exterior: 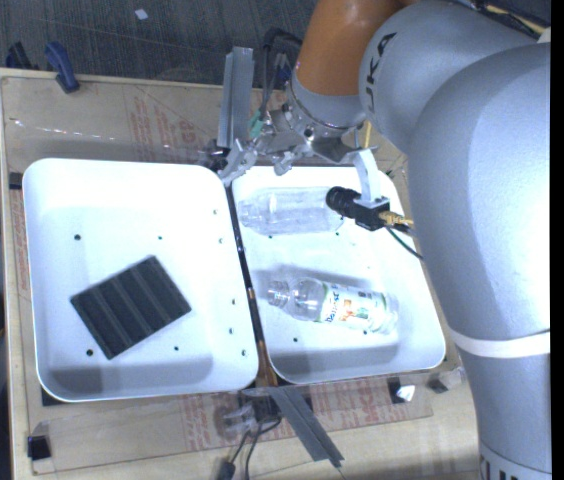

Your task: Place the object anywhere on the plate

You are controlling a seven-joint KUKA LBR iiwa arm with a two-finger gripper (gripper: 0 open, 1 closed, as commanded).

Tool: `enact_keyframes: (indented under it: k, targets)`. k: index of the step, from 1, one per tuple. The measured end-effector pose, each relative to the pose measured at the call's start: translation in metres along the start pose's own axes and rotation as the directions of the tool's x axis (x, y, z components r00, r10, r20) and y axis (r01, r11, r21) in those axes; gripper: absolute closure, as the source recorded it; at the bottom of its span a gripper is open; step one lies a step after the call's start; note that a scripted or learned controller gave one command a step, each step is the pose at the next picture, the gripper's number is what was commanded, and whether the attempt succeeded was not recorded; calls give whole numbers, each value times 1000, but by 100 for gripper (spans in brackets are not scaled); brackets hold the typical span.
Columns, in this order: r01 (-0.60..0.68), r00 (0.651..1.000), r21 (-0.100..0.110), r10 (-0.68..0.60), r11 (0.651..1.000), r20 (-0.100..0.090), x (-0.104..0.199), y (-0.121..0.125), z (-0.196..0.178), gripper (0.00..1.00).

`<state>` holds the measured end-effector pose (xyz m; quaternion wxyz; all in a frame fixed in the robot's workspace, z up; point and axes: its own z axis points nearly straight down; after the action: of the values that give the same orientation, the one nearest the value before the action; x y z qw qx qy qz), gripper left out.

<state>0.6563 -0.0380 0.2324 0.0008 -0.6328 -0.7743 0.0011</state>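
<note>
A dark ribbed rectangular plate (pixel 130 305) lies flat in the left bin (pixel 52 193), towards its front left. Two clear plastic bottles lie on their sides in the right bin (pixel 417 343). One is an unlabelled bottle (pixel 287 213) near the back. The other is a bottle with a coloured label (pixel 334 304) near the front. My gripper (pixel 258 154) hangs over the back left corner of the right bin, just behind the unlabelled bottle and close to the divide between the bins. No object is seen in it.
The arm's grey body and orange band (pixel 347 23) cover the right side of the view and overhang the right bin's back edge. A black cable connector (pixel 357 206) sticks out over that bin. A blue clamp (pixel 60 65) sits at the bench's back left.
</note>
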Motion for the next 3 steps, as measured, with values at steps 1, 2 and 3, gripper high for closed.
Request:
enact_keyframes:
  k: [1,2,3]
  targets:
    - [192,981,2,-192,981,-1,46,-43,42,0]
    - [145,989,4,-145,989,-2,27,-53,42,0]
    - [9,1000,2,-9,1000,-1,75,-114,42,0]
